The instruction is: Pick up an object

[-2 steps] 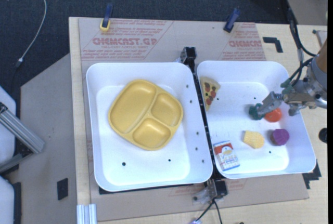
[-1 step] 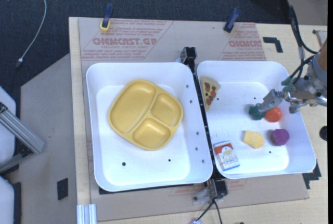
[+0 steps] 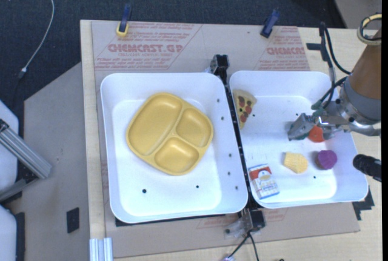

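Half the orange thing point(image 3: 316, 134) hides behind your gripper point(image 3: 301, 128), can't tell if it's pinching. Board point(image 3: 151, 48) behind reads "CHEMCAST GP".

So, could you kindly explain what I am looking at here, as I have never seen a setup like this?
This is one photo from a camera fixed above a bench, looking down at a slant. The grey arm with an orange band coming in from the right is a robot, and its gripper is the part that grabs things. It is low over the right bin, next to a small orange-red object; I cannot tell if anything is gripped. That bin also has a toy pizza slice, a yellow cheese-like wedge, a purple object and a small red and white carton. The left bin holds a yellow divided plate. The job is to pick up one object.
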### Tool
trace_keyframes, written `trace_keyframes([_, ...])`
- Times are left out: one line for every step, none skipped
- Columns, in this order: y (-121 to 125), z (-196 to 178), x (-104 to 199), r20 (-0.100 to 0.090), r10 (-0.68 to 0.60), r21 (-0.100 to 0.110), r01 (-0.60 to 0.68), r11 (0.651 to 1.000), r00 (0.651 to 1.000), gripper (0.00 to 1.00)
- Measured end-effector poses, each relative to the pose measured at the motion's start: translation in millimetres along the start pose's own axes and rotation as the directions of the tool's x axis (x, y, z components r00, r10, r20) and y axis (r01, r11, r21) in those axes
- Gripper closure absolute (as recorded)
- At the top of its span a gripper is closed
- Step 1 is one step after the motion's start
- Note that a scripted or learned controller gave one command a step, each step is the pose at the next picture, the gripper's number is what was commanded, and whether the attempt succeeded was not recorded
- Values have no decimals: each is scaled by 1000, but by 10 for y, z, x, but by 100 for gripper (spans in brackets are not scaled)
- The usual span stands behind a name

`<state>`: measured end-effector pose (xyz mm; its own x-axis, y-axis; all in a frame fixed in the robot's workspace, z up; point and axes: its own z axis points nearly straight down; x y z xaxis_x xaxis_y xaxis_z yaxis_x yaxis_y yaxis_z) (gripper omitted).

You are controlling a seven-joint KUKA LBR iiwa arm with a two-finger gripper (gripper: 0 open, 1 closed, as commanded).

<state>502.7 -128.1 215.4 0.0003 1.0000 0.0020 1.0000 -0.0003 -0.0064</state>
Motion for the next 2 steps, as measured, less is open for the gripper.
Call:
trace_keyframes([60,511,87,0,0,-1,0,1000,1000,0])
trace_keyframes([114,1102,158,0,0,0,0,1000,1000,0])
